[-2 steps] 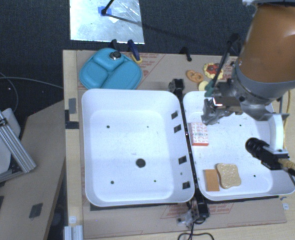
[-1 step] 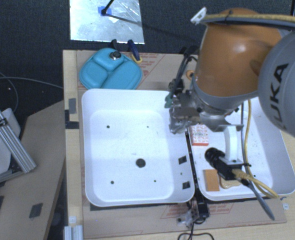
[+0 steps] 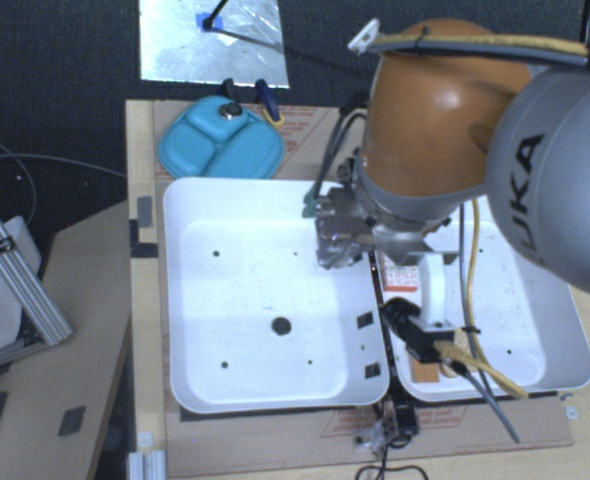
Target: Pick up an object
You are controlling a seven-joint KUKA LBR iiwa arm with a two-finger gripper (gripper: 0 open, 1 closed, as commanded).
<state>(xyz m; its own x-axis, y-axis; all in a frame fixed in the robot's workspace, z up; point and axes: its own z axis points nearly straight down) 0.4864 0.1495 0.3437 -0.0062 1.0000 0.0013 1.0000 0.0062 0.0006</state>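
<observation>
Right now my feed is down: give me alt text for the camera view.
The arm hangs over the line between the left bin and right bin, its end effector above the left bin's right wall. A small dark round thing lies in the left bin; a blue dish sits behind it.

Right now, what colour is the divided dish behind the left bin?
The dish is light blue; camera view.

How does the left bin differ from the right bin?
The left bin lies open to view; the arm covers most of the right bin. The end effector hangs over the left bin's right side, not over the right bin. The left bin's floor bears a small dark disc; the right bin's floor is largely hidden. Both are white and shallow.
</observation>
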